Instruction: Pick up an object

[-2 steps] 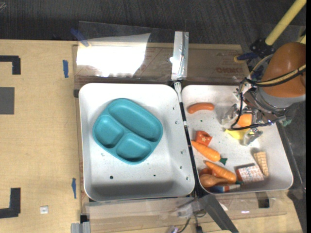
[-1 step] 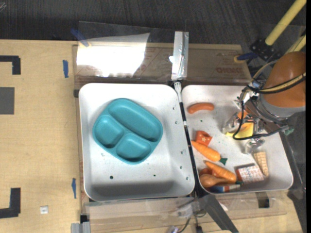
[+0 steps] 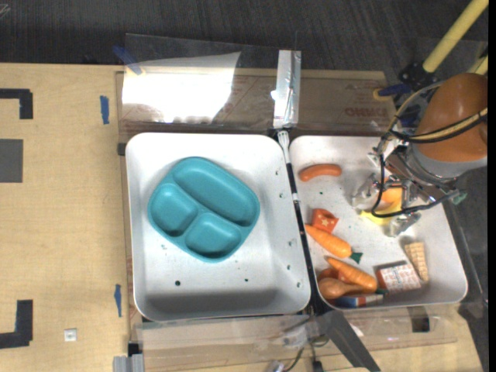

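Hovering at 3 o'clock in the right bin (image 3: 457,277), claw (image 3: 385,200) sits over a yellow-orange toy (image 3: 387,201), grip state unreadable; risk: slipping off, or snagging the carrot (image 3: 332,242) nearby.

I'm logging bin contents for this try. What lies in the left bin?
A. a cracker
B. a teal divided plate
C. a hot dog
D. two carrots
B: the teal plate lies alone in the left bin; the carrots and hot dog are in the right bin.
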